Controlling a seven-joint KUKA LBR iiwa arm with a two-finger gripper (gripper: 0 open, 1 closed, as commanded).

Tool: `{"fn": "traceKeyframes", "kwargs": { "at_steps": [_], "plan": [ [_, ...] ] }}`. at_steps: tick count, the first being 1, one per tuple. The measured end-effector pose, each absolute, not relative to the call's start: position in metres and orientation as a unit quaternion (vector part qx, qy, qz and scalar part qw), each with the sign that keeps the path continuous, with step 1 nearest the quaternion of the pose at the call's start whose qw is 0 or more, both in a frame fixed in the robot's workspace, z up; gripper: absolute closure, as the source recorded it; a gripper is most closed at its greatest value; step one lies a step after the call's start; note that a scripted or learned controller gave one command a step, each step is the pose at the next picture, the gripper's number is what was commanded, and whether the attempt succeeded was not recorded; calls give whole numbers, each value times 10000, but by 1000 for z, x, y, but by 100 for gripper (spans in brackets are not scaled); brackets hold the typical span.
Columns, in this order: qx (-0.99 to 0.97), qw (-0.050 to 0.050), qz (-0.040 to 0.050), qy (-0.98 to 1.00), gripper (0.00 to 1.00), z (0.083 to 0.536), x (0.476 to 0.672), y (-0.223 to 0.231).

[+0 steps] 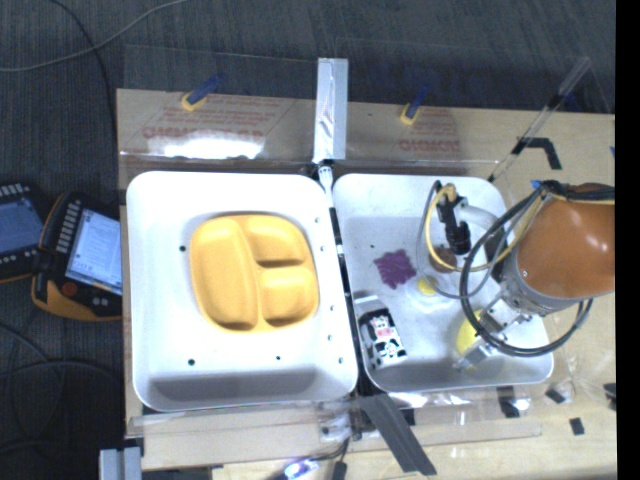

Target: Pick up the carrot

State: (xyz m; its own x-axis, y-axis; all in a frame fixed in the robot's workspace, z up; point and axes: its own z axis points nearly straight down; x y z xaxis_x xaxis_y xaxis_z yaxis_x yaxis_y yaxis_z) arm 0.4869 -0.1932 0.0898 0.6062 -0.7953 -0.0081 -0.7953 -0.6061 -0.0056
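The left bin (150, 368) held a yellow divided plate (255, 271), lying flat in its middle. In the right bin (420, 373), a small black-and-white box (380, 336) sat near the left wall, with a purple clump (395, 266) further in and a little yellow piece (428, 287) just beyond it. The arm (565, 248) reached in from the right, its gripper (480, 346) low in the bin's near right corner beside another yellow thing (466, 334) — whether open or closed I couldn't tell. The carrot I couldn't make out with any certainty — perhaps hidden under the arm.
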Motion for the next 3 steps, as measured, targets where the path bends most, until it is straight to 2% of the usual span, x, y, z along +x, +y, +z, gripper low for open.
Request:
{"fn": "traceKeyframes", "kwargs": {
  "at_steps": [1, 2, 3],
  "plan": [
    [-9848, 6, 17, 1736, 0, 88, 502, -209],
    [-9945, -7, -18, 1052, 0, 88, 502, -212],
    [-9946, 1, -17, 1038, 100, 96, 504, -209]
  ]
}}
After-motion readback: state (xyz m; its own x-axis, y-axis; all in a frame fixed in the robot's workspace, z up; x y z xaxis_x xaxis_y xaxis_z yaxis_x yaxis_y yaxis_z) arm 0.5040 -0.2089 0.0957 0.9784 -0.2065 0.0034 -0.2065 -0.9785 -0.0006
